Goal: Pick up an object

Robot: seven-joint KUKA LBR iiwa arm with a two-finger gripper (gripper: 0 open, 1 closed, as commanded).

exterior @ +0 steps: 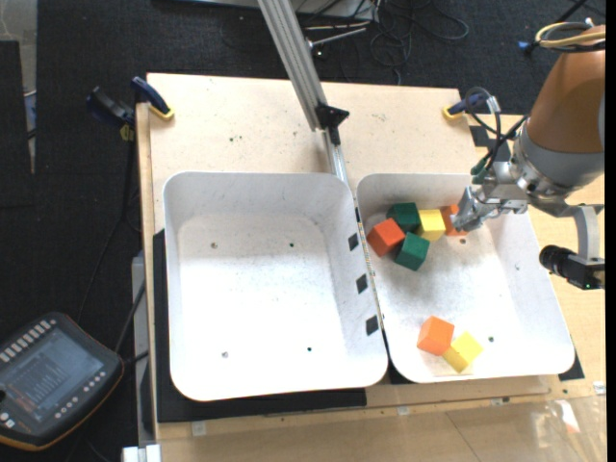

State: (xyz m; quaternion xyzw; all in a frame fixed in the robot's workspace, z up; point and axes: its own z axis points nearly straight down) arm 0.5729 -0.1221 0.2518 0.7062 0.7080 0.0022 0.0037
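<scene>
Blocks sit in the right bin (539,287): a cluster near its far wall with two green blocks (404,216) (414,251), an orange block (386,236) and a yellow block (432,223); a separate orange block (435,335) touching a yellow one (463,350) lies near the front. Gripper (466,218) is low just beside the cluster's yellow block, next to something orange; cannot tell its state. Nothing looks lifted, so grasp and lift likely remain. Left bin (192,258) beside it.

Block cluster (409,231) crowds right bin (539,301) rear; open floor before orange-yellow pair (449,343).
</scene>
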